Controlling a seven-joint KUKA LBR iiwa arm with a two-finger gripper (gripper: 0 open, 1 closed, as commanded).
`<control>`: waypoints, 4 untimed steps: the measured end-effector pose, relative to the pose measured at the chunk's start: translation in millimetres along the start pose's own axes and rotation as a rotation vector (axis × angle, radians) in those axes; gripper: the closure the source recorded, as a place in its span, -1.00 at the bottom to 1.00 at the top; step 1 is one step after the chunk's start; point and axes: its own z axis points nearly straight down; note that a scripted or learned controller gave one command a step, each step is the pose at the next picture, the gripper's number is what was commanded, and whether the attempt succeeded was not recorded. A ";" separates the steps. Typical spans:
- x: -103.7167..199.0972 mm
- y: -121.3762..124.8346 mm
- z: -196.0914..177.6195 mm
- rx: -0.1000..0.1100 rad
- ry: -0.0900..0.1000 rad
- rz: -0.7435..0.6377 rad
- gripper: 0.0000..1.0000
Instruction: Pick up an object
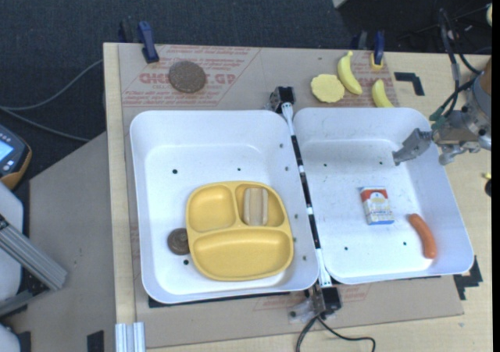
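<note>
hovering over the right bin point(437, 186) near its far right wall, my gripper point(428, 147) carries nothing; the fingers point(408, 147) appear spread. in this bin lie a small red-and-white box point(377, 205) and, beside it, a sausage point(423, 235). the left bin point(156, 179) holds a yellow divided plate point(237, 231).

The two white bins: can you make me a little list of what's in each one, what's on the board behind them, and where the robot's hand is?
left bin: yellow divided plate with a tan bun in one compartment; brown cookie beside the plate
right bin: small red, white and blue box; sausage
behind the bins: brown disc, two bananas, yellow round piece
gripper: over the right bin's far right side, holding nothing
</note>
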 end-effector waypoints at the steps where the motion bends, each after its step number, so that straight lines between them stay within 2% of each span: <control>1: 30.6 14.6 91.7 0.006 0.003 -0.003 -1.00; 2: 33.5 -0.6 164.3 0.008 0.003 0.001 -1.00; 3: 32.8 1.7 149.7 -0.002 -0.001 0.001 1.00; 4: 100.2 38.5 54.1 -0.011 0.000 -0.008 1.00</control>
